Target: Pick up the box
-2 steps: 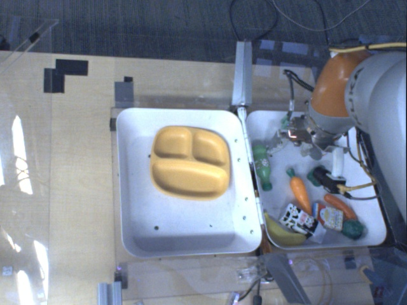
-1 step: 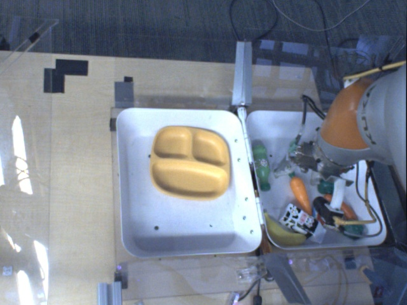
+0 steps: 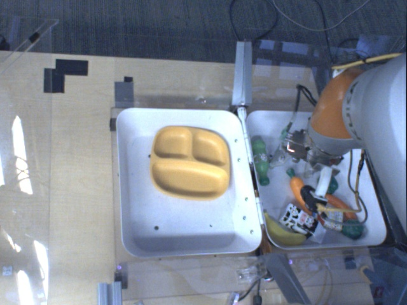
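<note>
The grey arm point(image 3: 375, 100) comes in from the right and hangs over the right bin point(image 3: 375, 230), its orange band point(image 3: 331, 113) sitting above the wrist. The hand point(image 3: 316, 170) points down into the clutter below it, but it is seen from above and partly masked by its own housing and cables, so whether it is open or closed cannot be told, and nothing can be made out as gripped.

The box point(image 3: 297, 217), a small white one with a black pattern, lies tilted in the lower part of the right bin, just below the hand. A yellow banana point(image 3: 283, 234) curves along the bin's front edge, touching the box's lower side. An orange carrot-like piece point(image 3: 318, 196) runs slantwise just above the box, with a black object over part of it. A green bottle point(image 3: 260, 159) lies along the bin's left wall, and a dark green item point(image 3: 353, 230) sits at the lower right, partly hidden by a cable.

The left bin point(image 3: 137, 221) holds 1 yellow 3-compartment tray point(image 3: 190, 162), well apart from the arm. Both bins rest on the pale worktop point(image 3: 63, 189).
</note>
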Robot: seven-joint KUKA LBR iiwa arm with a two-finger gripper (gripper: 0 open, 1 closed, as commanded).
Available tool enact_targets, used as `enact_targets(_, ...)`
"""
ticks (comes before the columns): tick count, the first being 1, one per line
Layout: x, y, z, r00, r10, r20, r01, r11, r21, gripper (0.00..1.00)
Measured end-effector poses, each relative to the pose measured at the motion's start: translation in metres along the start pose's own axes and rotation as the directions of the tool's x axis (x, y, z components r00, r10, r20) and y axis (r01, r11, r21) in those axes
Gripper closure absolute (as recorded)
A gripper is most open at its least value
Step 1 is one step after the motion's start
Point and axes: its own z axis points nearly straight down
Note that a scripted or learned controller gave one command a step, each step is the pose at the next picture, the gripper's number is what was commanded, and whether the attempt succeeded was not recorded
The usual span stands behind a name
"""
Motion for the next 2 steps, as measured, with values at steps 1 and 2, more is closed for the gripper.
enact_targets(1, -0.007, 0.01, 0.002, 0.999, 0.042, -0.007, -0.042, 0.999, 0.004, 0.0)
enact_targets(2, -0.1, 0.032, 0.003, 0.998, 0.069, -0.008, -0.069, 0.998, 0.006, 0.0)
